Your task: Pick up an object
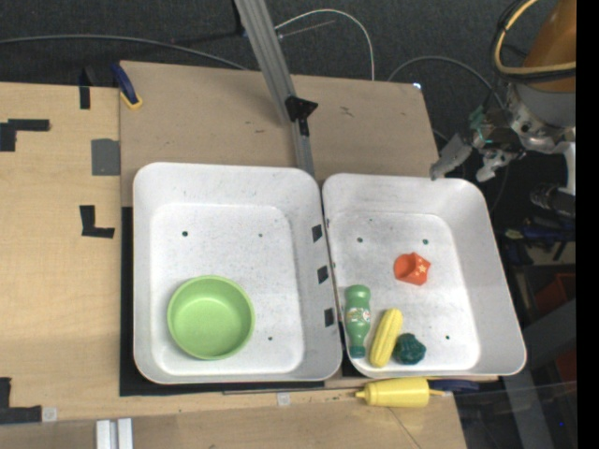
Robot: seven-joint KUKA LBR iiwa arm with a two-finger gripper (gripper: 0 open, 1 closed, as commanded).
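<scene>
The right bin (487, 251) holds a small orange-red piece (412, 267) near its middle. Along its front edge lie a pale green bottle (357, 311), a yellow banana-like piece (385, 336) and a dark green lump (409, 349). A green bowl (211, 316) sits in the front of the left bin (150, 204). My gripper (465, 164) hangs above the back right corner of the right bin, away from all the objects. Its two fingers are spread apart, open, with nothing between them.
A yellow bottle-shaped object (398, 393) lies on the bench just in front of the right bin. A grey metal pole (271, 54) slants down to the back edge between the bins. Cables run across the dark floor behind the bench.
</scene>
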